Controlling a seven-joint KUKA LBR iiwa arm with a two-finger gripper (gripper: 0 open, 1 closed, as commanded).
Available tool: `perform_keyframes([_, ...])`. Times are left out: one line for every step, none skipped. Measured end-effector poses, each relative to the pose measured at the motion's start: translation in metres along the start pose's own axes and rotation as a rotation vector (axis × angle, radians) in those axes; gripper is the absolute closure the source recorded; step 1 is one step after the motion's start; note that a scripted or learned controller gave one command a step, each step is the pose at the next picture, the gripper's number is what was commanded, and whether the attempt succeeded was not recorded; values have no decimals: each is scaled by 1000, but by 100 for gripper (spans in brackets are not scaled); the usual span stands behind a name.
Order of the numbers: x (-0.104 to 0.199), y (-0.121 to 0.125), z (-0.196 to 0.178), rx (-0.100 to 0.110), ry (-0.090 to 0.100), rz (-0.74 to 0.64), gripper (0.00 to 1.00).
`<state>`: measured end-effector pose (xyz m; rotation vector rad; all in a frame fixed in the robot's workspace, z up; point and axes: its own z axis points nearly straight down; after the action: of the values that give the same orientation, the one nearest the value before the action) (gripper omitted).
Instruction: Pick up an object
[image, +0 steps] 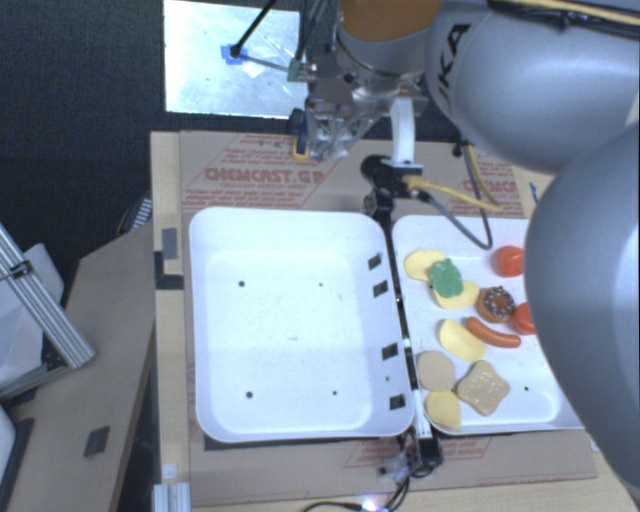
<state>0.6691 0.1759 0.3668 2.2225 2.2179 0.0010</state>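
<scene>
Lying in the right bin (545, 408) at the frame's right, small toy foods are seen: a green piece (447, 277), a brown doughnut (496, 302), a sausage (492, 333). The gripper (322, 135) is held at upper centre, its state undeterminable. The left bin (215, 240) sits alongside.

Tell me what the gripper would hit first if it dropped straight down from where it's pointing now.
Probably the brown cardboard behind the left bin, not a bin. The gripper hangs over that printed strip, apart from the toy food in the right bin. Depth from this slanted view is uncertain.
</scene>
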Motion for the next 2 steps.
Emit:
perform_keyframes([-45,0,-4,0,0,1,100])
perform_keyframes([-150,0,-6,0,-4,6,100])
